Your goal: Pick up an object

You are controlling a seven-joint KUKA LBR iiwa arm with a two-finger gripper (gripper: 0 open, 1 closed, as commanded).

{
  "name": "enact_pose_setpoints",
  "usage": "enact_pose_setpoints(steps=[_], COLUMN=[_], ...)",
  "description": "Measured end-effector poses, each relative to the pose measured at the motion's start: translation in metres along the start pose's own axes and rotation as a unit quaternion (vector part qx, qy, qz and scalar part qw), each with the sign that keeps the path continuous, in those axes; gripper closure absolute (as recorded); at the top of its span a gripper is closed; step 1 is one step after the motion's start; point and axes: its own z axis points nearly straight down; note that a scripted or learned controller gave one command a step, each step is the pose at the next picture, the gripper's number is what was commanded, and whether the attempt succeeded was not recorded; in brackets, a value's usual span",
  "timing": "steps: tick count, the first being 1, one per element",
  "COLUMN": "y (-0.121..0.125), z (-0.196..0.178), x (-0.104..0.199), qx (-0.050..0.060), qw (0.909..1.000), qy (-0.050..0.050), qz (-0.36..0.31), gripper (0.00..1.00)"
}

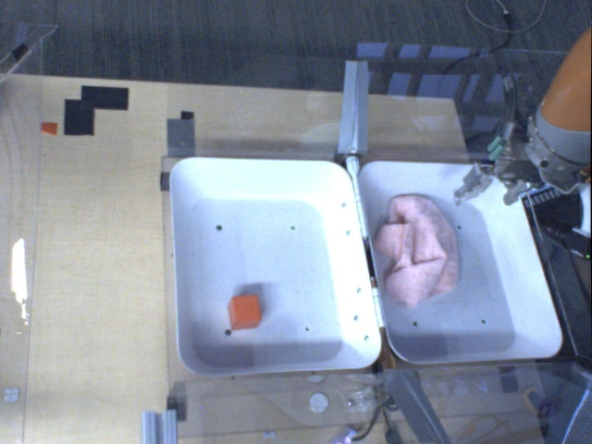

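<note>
Two white bins side by side. Left bin [199,202]: small orange block [245,312] near the front. Right bin [499,322]: crumpled pink cloth [418,250], left of centre. My gripper [490,185] hangs over the right bin's back right corner, fingers spread apart, holding nothing.

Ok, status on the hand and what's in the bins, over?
Hand open, holding nothing, above the right bin's far edge. Pink cloth bunched in that bin, untouched. Orange block alone in left bin. Nothing blocking either.
</note>
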Motion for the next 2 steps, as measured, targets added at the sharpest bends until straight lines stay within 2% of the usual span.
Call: enact_pose_setpoints(steps=[1, 2], y=[0.022, 0.015], z=[0.018, 0.124], x=[0.047, 0.057], qx=[0.0, -0.002], qw=[0.9995, 0.995], qy=[0.0, 0.0], qz=[-0.031, -0.1], gripper=[0.0, 0.0])
